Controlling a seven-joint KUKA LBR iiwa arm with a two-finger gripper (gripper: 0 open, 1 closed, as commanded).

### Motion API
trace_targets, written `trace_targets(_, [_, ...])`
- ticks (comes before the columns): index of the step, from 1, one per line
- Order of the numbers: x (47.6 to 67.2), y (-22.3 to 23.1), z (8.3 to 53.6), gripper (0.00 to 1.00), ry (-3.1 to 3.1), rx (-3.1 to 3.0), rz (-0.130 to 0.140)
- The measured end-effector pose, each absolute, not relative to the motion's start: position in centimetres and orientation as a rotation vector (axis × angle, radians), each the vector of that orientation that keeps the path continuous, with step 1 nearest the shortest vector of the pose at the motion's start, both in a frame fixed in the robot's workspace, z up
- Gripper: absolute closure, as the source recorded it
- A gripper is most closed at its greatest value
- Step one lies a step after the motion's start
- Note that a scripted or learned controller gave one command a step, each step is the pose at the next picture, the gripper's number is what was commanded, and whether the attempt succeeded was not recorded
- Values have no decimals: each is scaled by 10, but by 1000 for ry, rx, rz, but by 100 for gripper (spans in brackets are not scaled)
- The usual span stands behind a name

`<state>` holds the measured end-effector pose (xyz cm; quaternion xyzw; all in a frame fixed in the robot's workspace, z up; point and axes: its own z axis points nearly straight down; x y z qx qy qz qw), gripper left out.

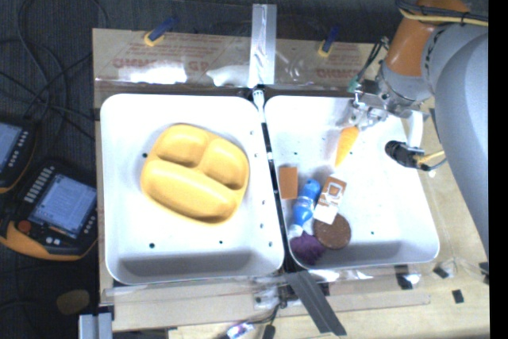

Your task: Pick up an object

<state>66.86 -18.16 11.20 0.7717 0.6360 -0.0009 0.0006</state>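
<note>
Your end effector [363, 112] hangs just above the orange carrot-shaped piece [346, 144] near the right bin's [397, 242] back wall; I cannot tell its opening or any hold, so judge this the grasp attempt, needing a confirmed lift.

The arm [468, 91] is cut off at the right edge, and the purple object [308, 248] lies partly under the blue bottle [304, 206].
</note>
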Motion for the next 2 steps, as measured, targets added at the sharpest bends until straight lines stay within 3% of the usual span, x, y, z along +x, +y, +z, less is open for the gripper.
trace_targets(1, [667, -175, 143, 100, 2156, 2281, -5])
trace_targets(2, [599, -155, 222, 100, 2146, 2296, -1])
